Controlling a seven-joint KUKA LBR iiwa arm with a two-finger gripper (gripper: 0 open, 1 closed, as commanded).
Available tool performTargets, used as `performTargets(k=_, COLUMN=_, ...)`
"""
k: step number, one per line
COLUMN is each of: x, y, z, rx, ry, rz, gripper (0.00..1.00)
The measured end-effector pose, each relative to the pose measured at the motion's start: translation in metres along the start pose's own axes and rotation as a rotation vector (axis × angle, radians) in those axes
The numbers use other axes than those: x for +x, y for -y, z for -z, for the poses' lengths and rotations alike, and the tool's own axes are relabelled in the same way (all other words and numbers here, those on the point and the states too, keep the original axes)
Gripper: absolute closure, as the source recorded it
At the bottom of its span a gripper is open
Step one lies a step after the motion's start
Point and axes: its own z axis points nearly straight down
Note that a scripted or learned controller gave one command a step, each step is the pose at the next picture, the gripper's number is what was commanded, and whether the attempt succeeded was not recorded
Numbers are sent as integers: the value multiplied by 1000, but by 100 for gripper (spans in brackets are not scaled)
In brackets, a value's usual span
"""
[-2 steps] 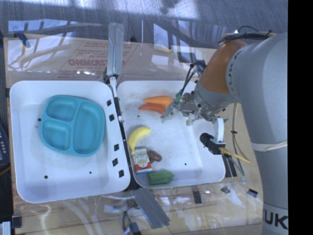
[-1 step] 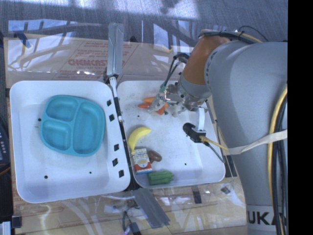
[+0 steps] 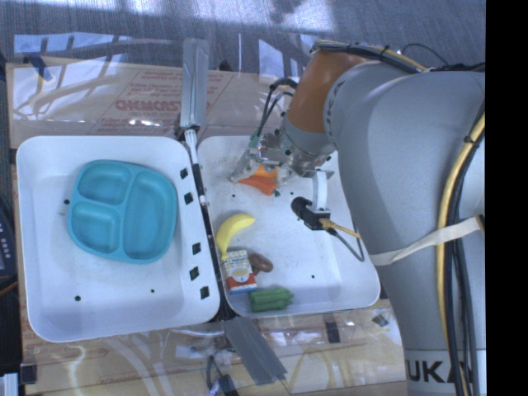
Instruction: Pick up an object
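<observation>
My gripper point(image 3: 262, 160) is down at the far end of the right bin point(image 3: 351, 280), hanging from the grey arm with the orange band. Directly beneath it, touching or nearly touching, lies an orange wedge-shaped object point(image 3: 261, 181) on the bin floor. A yellow banana point(image 3: 233, 229) rests nearer the front, along the bin's left wall. In the front left corner sit a small printed carton point(image 3: 239, 271), a brown lump point(image 3: 261, 262) beside it, and a green object point(image 3: 271, 299) against the front wall.
The left bin point(image 3: 49, 308) holds a blue divided plate point(image 3: 124, 210). A black cable fitting point(image 3: 307, 214) hangs from the arm over the right bin's middle. The arm's bulk covers the bin's right side. A divider ridge point(image 3: 196, 221) separates the bins.
</observation>
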Motion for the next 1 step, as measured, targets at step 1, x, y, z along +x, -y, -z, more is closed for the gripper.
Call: performTargets(k=1, x=2, y=0, z=7, rx=5, ry=1, rz=9, gripper=100)
